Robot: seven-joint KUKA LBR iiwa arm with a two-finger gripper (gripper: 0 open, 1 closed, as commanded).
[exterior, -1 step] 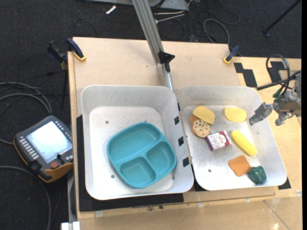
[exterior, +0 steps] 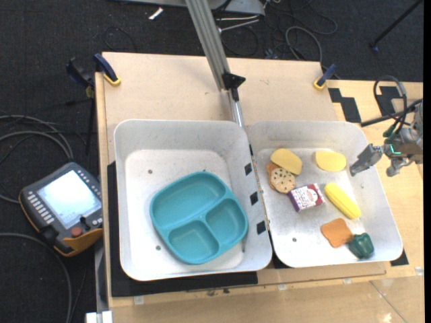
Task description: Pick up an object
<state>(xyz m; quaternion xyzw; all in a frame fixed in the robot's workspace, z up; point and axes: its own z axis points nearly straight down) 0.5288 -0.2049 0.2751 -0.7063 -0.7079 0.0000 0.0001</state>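
Gripper (exterior: 381, 161) over right bin's (exterior: 303, 128) right rim, near the far corner. Fingers (exterior: 365, 160) spread apart, nothing between them, tips pointing leftward and down toward the bin.

Nearest to it: a pale yellow piece (exterior: 330, 160), just left of the fingertips and apart from them. A long yellow piece (exterior: 342, 200), nearer the camera than the gripper, lying aslant, well clear. Carton (exterior: 306, 197), purple and white, just left of that long piece. Cookie (exterior: 281, 179) and a second rounded yellow piece (exterior: 286, 160) further left, near the bins' shared wall, touching or nearly so; cannot tell which. Orange piece (exterior: 336, 232) and green pepper (exterior: 361, 245) at the bin's near right corner, side by side, well apart from the gripper.

Arm (exterior: 407, 136) entering at the right edge, just the wrist in frame, held low over the bench (exterior: 168, 86) beside the bin; cables looped above it.

Left bin (exterior: 135, 140) holding a teal tray (exterior: 199, 217) with three compartments, lying flat and turned aslant. Metal pole (exterior: 209, 36) running from the top down to the gap between the bins. Clamps (exterior: 108, 71) at the bench's far corners. Pendant (exterior: 64, 207) on the dark floor to the left.
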